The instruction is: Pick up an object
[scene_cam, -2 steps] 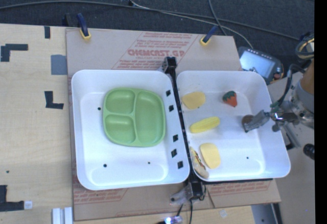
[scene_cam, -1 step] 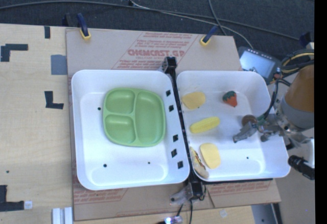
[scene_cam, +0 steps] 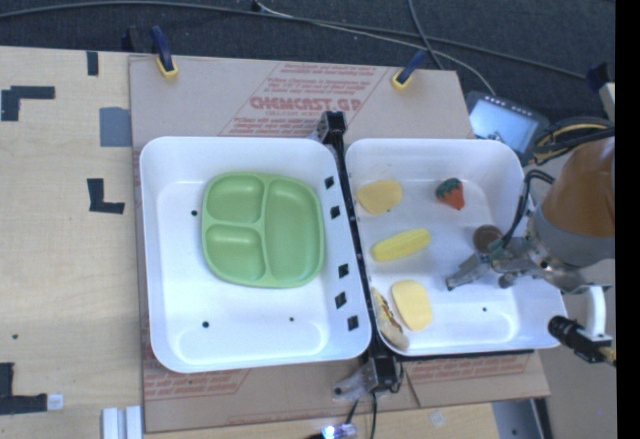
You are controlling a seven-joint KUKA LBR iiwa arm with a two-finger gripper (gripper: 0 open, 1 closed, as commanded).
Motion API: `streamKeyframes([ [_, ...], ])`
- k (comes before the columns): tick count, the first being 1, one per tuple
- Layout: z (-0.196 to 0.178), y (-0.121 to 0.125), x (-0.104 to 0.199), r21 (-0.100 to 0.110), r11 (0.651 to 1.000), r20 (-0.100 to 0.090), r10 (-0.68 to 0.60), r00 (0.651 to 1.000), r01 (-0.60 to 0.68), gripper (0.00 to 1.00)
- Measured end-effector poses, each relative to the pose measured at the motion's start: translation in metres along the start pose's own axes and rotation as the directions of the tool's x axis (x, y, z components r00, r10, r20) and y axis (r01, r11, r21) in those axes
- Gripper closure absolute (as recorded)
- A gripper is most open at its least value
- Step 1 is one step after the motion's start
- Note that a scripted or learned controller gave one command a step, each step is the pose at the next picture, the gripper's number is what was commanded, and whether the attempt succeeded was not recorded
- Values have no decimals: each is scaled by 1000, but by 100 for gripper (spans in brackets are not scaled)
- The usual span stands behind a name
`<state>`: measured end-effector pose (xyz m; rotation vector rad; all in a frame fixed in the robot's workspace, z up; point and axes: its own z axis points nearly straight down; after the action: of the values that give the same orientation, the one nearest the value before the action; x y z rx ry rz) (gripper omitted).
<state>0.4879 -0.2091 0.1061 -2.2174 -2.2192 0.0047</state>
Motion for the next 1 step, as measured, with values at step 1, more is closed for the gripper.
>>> streamKeyframes([
  [1, -12, 1, 0, -3, 1000, 0, -1, 1000, 1, 100],
])
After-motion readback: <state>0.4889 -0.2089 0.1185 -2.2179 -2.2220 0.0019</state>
